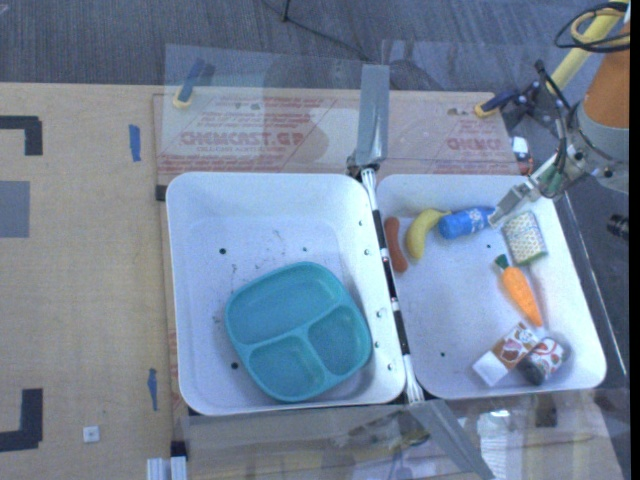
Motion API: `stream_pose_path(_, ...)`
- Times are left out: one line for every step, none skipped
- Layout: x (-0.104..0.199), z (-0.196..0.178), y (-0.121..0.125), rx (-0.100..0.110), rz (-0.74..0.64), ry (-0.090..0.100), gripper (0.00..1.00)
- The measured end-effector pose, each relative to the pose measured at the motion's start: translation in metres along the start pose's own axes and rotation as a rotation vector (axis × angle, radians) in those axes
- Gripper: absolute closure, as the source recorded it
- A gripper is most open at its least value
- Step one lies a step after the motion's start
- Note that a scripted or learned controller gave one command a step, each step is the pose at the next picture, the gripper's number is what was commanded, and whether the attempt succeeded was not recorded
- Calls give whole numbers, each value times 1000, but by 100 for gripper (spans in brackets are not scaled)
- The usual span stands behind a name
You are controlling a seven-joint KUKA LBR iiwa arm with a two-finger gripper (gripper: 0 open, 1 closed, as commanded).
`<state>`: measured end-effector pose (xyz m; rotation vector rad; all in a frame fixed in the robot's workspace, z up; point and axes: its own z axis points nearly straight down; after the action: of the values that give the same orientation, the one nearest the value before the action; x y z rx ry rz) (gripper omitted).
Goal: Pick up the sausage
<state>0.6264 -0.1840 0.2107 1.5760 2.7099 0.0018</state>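
The sausage (396, 244) is a small red-brown link lying lengthwise against the left wall of the right bin (585, 308). A yellow banana (422, 230) lies right beside it. My gripper (512, 201) hangs over the bin's upper right part, close to the right end of a blue bottle (465, 222) and well to the right of the sausage. Nothing shows held in it.
The right bin also holds a pale speckled block (524, 236), a carrot (520, 293) and a small carton (512, 353) beside a dark object (546, 360) at the front right. A teal divided plate (298, 330) lies in the left bin (200, 228).
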Motion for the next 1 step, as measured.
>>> stream_pose_path(67,98,18,2,-66,4,0)
